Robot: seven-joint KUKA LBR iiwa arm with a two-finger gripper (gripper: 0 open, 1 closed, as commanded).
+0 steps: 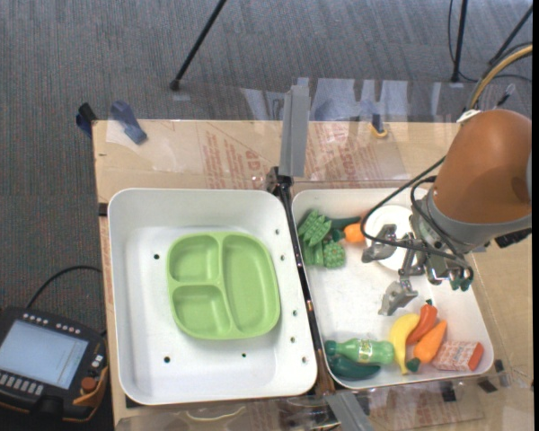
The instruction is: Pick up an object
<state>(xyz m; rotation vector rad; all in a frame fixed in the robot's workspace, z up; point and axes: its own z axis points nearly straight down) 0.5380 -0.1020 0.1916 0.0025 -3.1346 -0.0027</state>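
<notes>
A: Entry, right half of frame. The grey arm with the orange band [485, 173] is seen reaching over the right shallow white bin [341, 317]. The hand [400, 296] is lowered toward bare bin floor at centre right, just up and left of the yellow plastic banana [402, 338].

B: State of the hand?

A: The metal fingers [393, 300] are seen close together, a narrow gap at most, and nothing is seen between them. No grasp is recorded.

B: Where are the candidate objects?

A: All are gathered in the right bin. The banana, an orange plastic carrot [431, 340] and a red plastic pepper [424, 321] lie touching along the lower right; a green plastic bottle [359, 355] lies on its side at the bottom edge; a pink and orange packet [458, 356] sits in the lower right corner. Green leafy toy vegetables [319, 239] are bunched at the upper left of that bin, with a small white round dish [388, 223] beside them.

B: And the left bin?

A: A light green divided plastic tray [223, 285] is laid flat at its centre, well apart from the hand. It is judged that the crowding along the lower wall leaves the banana as the nearest target.
</notes>
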